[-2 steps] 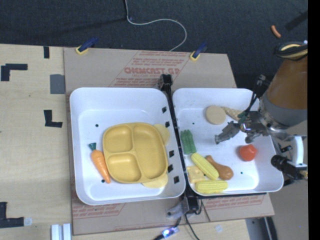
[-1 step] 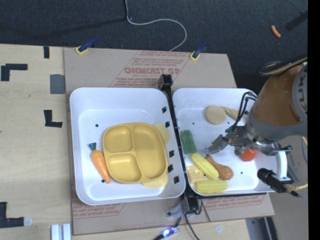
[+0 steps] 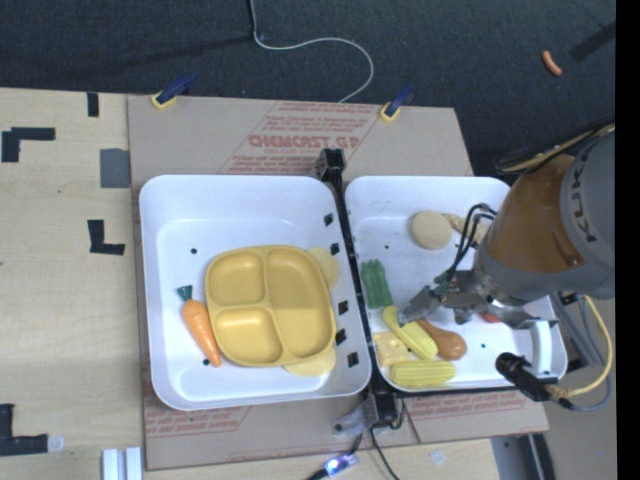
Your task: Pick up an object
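Observation:
My gripper (image 3: pixel 425 306) hangs low in the right bin (image 3: pixel 400 196), at the end of the grey arm with its orange band (image 3: pixel 535 233). Right below it lie a yellow corn cob (image 3: pixel 416 338) and a brown sausage (image 3: pixel 447 342). A second corn cob (image 3: pixel 421 373) rests by the bin's front wall, beside a pale yellow piece (image 3: pixel 389 348). A green vegetable (image 3: pixel 377 284) lies just left of the gripper. A beige round item (image 3: pixel 432 230) sits behind it. The arm hides the bin's right part.
The left bin (image 3: pixel 165 218) holds a yellow divided plate (image 3: pixel 270 303), an orange carrot (image 3: pixel 200 331) to its left, and pale yellow pieces (image 3: pixel 312 364) under the plate's edge. A black divider (image 3: pixel 340 258) separates the bins. A white cable (image 3: pixel 330 43) runs behind the bench.

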You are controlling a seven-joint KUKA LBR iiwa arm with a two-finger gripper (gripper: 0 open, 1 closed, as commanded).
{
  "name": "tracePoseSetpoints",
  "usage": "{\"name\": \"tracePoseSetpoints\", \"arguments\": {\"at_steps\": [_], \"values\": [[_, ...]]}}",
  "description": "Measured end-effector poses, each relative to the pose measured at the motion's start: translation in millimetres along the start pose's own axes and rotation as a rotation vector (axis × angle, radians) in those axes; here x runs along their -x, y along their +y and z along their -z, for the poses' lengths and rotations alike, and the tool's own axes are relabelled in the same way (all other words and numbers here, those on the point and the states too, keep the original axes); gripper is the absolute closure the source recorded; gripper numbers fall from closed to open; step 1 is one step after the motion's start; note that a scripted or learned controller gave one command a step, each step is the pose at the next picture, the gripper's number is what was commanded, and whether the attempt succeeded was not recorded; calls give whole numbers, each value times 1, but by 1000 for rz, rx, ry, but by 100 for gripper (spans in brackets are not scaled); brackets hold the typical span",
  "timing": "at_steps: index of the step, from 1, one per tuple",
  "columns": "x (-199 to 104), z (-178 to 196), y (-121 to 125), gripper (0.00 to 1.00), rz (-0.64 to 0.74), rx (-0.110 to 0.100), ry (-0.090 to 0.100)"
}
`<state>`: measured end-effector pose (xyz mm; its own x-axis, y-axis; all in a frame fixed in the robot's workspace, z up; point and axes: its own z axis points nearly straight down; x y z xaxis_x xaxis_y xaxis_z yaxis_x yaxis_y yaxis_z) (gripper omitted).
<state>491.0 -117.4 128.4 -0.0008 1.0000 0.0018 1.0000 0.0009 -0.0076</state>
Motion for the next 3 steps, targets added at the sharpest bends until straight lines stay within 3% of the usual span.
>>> {"name": "tracePoseSetpoints", "arguments": {"at_steps": [1, 2, 3], "values": [[-1, -46, 0, 0, -1, 6, -2], [-1, -33, 1, 100, 0, 9, -3], [3, 9, 3, 100, 0, 8, -2]]}}
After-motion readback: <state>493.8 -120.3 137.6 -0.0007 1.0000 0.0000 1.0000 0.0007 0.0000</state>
